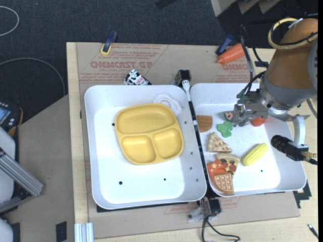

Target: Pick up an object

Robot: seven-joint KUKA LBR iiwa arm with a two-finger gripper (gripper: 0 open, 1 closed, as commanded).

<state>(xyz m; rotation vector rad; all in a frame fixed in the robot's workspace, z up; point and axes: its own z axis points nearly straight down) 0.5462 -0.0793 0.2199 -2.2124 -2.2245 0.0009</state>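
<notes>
My gripper (240, 116) hangs low over the back of the right bin (282, 185), reaching in from the right. Just under and beside it lie a small green toy piece (225, 129) and a red piece (259, 120). A brown round cookie (204, 122) rests near the bin's left wall. A triangular waffle slice (218, 143) lies in the middle, a yellow corn cob (254, 154) to its right, and a pizza-like piece with red topping (223, 176) at the front. I see nothing clearly held.
The left bin (101, 175) holds a yellow divided plate (149, 133) and a clear crumpled bit (169, 101) behind it. A black cylinder (285, 146) on the arm juts over the right bin. An orange carrot toy (231, 54) and a black-and-white item (136, 78) lie on the board behind the bins.
</notes>
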